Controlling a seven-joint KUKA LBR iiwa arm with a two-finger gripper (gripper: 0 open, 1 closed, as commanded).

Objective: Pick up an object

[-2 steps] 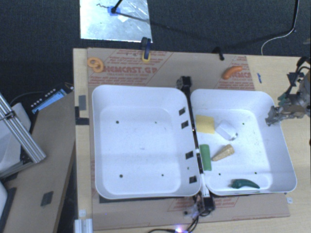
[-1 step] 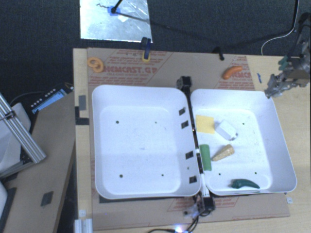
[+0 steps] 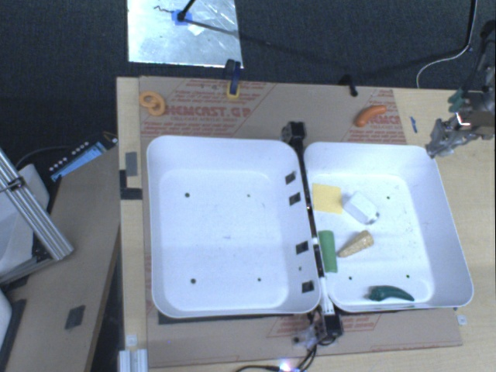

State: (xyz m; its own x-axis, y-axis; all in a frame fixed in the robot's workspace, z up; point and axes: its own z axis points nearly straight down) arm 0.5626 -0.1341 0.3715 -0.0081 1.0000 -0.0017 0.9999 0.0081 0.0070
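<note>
The right bin (image 3: pixel 434 231) holds a yellow square (image 3: pixel 326 198), a white block (image 3: pixel 360 208), a green cylinder (image 3: pixel 328 251), a tan cone-shaped piece (image 3: pixel 356 244) and a dark green curved piece (image 3: pixel 390 293). My gripper (image 3: pixel 448 136) hangs at the far right of the view, above the bench just beyond the right bin's far right corner. It is well away from all the objects and nothing shows in it.
The left bin (image 3: pixel 225 223) lies beside the right one, with black clips (image 3: pixel 298 200) along the shared rim. On the bench behind the bins are an orange ring (image 3: pixel 153 103), an orange sausage shape (image 3: pixel 370 115) and a yellow and blue clamp (image 3: pixel 232 80). A foil sheet (image 3: pixel 184 22) lies farther back.
</note>
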